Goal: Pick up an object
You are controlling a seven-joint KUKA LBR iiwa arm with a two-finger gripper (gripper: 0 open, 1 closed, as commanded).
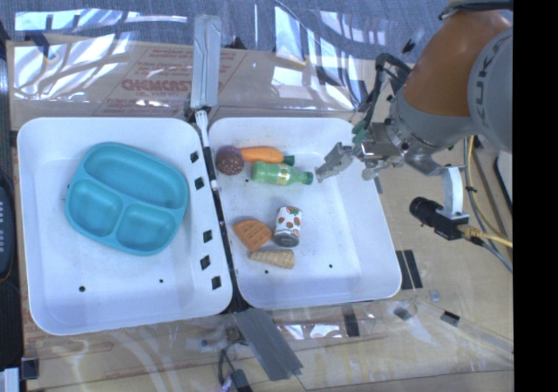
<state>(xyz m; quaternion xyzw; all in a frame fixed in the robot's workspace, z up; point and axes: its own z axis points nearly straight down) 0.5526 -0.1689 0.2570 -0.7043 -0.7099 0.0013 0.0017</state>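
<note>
Left bin (pixel 52 294): white, shallow. Holds one teal divided plate (pixel 127 197) with three compartments, lying flat toward the bin's upper middle.

Right bin (pixel 366 251): white, shallow, set just beside the left bin along a shared middle edge. Contents, six items:
- Dark reddish-brown round piece (pixel 229 160), upper left, near the dividing edge.
- Orange toy carrot (pixel 263 155), lying on its side, just right of the round piece.
- Green bottle (pixel 281 175), lying on its side just below the carrot, cap end pointing right.
- Small can with a red-and-white label (pixel 289 226), mid-bin, tilted.
- Orange-brown ridged wedge (pixel 251 233), just left of the can.
- Pale tan cone-shaped piece (pixel 275 257), lying flat below the wedge and can.

Hand (pixel 336 160): grey, over the upper right part of the right bin, just right of the green bottle's cap and apart from it. Whether its fingers are spread or closed cannot be told; nothing visible between them.

Arm (pixel 453 68): grey with orange band, entering from the right above the tabletop (pixel 453 294).
</note>
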